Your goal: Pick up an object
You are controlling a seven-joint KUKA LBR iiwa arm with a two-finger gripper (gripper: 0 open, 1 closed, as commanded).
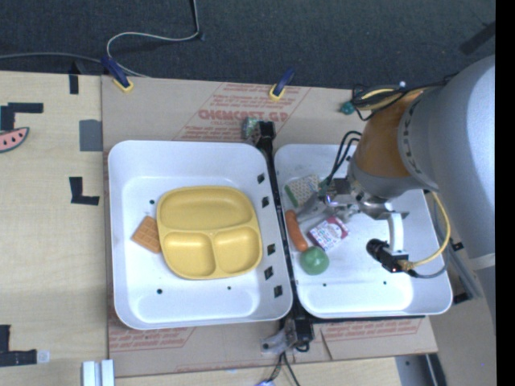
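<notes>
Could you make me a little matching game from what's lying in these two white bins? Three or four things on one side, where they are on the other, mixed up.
Things:
1. yellow divided plate
2. green ball
3. orange carrot-like stick
4. tan cracker-like square

Places:
A. right bin, along its left wall
B. left bin, tucked against the plate's left edge
C. middle of the left bin
D. right bin, just below the red-and-white packet

Pairs: 1-C, 2-D, 3-A, 4-B

Two white bins (133, 240), one yellow plate (209, 232), one carrot (294, 230), one green ball (315, 260).
</notes>
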